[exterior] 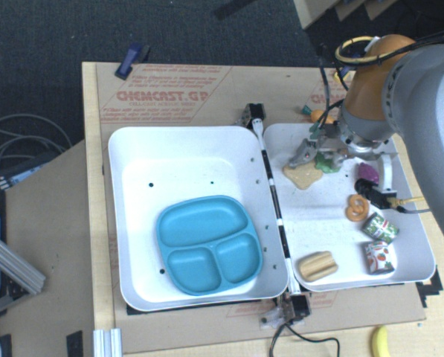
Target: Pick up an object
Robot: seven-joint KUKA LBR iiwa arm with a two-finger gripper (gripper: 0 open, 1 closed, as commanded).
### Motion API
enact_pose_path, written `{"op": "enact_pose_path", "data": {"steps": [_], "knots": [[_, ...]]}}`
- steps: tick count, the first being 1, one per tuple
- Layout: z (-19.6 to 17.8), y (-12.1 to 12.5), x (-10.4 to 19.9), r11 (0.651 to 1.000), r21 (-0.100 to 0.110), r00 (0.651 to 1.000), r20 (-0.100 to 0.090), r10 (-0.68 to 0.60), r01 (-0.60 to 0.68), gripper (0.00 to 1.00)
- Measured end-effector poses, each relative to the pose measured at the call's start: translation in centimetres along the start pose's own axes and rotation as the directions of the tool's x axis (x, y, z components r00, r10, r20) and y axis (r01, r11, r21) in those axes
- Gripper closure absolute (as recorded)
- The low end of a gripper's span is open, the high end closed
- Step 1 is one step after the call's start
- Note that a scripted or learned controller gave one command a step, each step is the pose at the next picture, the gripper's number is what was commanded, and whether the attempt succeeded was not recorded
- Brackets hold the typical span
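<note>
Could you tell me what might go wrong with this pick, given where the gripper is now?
The gripper is low in the right bin, over a tan flat piece with a green item right beside it, so it may catch both or nudge one away. The flat piece lies low on the floor, so the fingers could slide over it. The purple object near the wrist could get knocked.

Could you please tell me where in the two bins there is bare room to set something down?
Left white bin: bare floor behind the blue three-compartment plate. Right white bin: a bare patch between the tan bread-roll toy and beige flat piece. Its right side is crowded.
</note>
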State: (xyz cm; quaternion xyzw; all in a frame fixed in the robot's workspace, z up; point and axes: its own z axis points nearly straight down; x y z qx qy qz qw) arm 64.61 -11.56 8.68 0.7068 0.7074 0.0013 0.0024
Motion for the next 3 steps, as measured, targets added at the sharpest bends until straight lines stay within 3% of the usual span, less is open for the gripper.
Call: {"op": "enact_pose_path", "data": {"steps": [1, 2, 3], "knots": [[0.0, 2.1, -1.9, 1.000, 0.004, 1.000, 0.001, 0.001, -0.001, 0.00], [0.0, 2.2, 1.2, 1.000, 0.003, 1.000, -0.002, 0.000, 0.000, 0.00], [0.0, -2.9, -3.2, 1.000, 0.002, 1.000, 0.001, 0.002, -0.002, 0.00]]}}
